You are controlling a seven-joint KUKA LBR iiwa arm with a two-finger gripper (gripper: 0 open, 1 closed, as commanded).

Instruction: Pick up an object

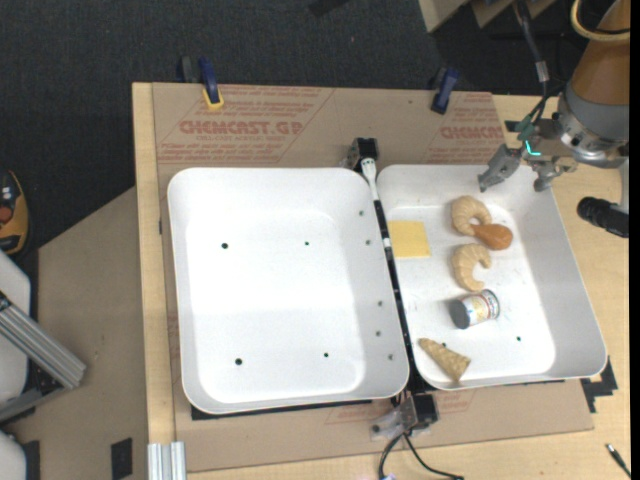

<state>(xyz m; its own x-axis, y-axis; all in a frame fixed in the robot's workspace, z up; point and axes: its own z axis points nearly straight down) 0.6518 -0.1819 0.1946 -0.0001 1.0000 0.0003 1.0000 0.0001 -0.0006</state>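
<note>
Two shallow white bins sit side by side on my surface [300, 118], which is covered by a brown cardboard sheet printed with red lettering and held at its far edge by two blue clamps [210, 80]. Left bin [200, 268]: bare white floor with a few small dark dots. Right bin [570, 298]: holds all the candidate objects. Listing them from far to near: a pale curled croissant-like piece [465, 211] touching an orange-brown rounded piece [493, 235]; a flat yellow square [409, 239] close to the divider between the bins; a second pale curled piece [470, 264]; a small jar [474, 309] lying on its side with a grey cap; a tan wedge [445, 358] near the front rim. My pincer [520, 173] hangs over the far right corner of the right bin, fingers spread apart with nothing between them, apart from every object; the nearest is the far curled piece. Orange band visible above my wrist at the upper right. Room: dark carpet-like floor beyond the surface, a tan panel at the top edge, aluminium framing at the lower left, and a black cable trailing off the near edge of the cardboard.
</note>
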